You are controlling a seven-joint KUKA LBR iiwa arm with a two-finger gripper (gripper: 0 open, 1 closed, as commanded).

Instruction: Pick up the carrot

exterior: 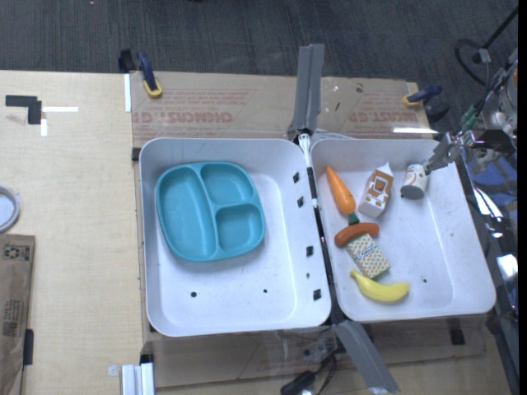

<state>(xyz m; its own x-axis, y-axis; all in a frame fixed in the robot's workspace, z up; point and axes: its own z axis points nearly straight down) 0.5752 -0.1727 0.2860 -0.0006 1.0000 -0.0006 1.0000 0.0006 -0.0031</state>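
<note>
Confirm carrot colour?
Orange with a green tip, the carrot shows best in camera view, in the right bin.

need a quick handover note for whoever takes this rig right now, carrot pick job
Pincer: at the right bin's far right corner, above the rim, nothing seen between its tips; open or shut is unclear.
Carrot: lying in the right bin near its left wall, beside the small carton, just above the hot dog.
Banana lies nearer the front. Blue plate sits in the left bin.
Done: nothing yet.
Left: reach the carrot, grasp, lift.
</note>
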